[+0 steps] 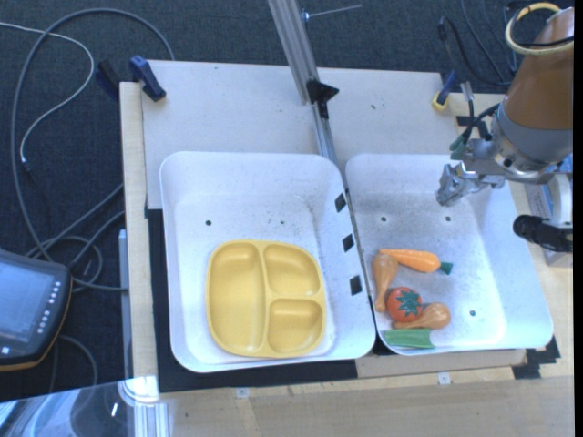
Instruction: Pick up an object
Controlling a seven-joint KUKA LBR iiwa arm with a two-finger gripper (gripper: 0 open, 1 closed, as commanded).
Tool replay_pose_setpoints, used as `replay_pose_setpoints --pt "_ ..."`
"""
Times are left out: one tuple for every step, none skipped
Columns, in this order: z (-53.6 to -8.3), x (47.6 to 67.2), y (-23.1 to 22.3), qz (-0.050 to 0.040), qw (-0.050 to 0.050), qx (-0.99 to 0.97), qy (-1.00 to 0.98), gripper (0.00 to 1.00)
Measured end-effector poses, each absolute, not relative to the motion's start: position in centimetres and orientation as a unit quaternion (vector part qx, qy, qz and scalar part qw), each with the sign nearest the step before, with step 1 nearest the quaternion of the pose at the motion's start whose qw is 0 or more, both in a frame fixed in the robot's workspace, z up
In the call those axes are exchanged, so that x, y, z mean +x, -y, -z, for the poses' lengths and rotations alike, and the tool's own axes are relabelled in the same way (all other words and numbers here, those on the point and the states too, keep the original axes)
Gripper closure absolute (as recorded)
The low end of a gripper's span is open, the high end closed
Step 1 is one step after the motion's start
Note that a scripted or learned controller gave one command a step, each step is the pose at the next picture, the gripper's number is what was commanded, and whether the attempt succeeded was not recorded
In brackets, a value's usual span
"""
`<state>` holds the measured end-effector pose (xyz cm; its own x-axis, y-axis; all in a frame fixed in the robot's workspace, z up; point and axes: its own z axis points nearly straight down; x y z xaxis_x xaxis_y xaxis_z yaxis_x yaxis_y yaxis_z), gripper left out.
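Observation:
The right bin (474, 244) holds a small pile of toy food near its front left corner: an orange carrot (412, 259) with a green tip, a tan drumstick-like piece (383, 278), a red tomato (404, 304), a tan piece (435, 316) beside it and a flat green piece (407, 339) at the front wall. My gripper (450, 190) hangs over the back part of the right bin, well behind and to the right of the pile. Nothing shows between its fingers.
The left bin (182, 189) carries a yellow divided plate (267, 296) toward its front. A metal pole (293, 25) slants down to the gap between the bins. Blue clamps (146, 76) sit at the bench's back corners. Cables lie on the floor at left.

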<state>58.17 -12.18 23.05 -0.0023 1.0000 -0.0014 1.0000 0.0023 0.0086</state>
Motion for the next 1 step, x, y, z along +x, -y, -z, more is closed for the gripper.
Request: replay_pose_setpoints --pt "-29.48 58.68 12.48 -0.0026 0.004 0.707 -0.708 1.00"
